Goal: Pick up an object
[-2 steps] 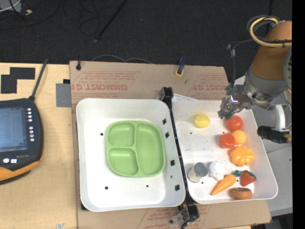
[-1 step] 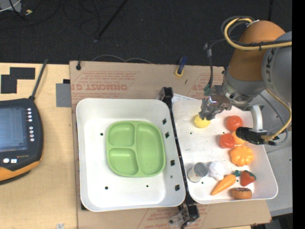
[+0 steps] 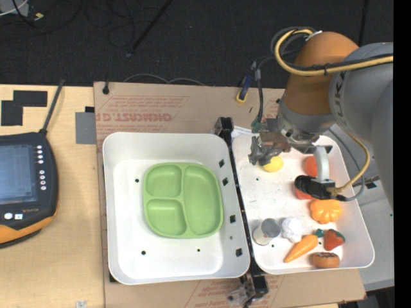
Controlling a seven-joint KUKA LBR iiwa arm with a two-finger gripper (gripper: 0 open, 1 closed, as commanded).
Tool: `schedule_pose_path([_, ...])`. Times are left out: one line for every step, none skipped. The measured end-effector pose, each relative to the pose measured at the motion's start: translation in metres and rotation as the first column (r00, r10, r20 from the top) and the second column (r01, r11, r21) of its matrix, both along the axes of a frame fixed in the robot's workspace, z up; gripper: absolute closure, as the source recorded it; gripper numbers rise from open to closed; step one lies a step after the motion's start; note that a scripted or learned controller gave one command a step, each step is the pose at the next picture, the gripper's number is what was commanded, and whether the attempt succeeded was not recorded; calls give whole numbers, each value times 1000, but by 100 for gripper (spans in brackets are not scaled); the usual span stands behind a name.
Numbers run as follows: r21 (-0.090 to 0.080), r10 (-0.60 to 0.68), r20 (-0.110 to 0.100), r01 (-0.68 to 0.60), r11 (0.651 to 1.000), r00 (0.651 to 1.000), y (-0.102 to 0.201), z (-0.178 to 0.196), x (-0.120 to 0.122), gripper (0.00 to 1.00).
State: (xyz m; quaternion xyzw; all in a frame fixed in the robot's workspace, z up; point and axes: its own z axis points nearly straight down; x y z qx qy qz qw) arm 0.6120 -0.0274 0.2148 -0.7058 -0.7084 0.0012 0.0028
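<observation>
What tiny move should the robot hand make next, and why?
Probably a short, straight drop. The gripper hangs in the right bin, right next to the yellow toy, and nothing shows between its jaws. The carrot, pepper and the other toys lie further away, so the yellow one looks the easiest catch.

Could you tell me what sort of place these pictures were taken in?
Probably a robotics lab bench set up for picking trials: the grey arm reaches over two white bins, toy food such as a carrot lies in one, and a teach pendant sits nearby.

gripper (image 3: 264, 151) at yellow toy (image 3: 273, 165), green tray (image 3: 182, 199)
</observation>
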Motion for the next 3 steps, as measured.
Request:
schedule_pose_path([0, 1, 0, -1, 1000, 1000, 51, -5, 1, 100])
schedule_pose_path([-1, 0, 4, 0, 1000, 1000, 87, 22, -1, 100])
schedule_pose_path([-3, -6, -1, 6, 1000, 1000, 86, 15, -9, 100])
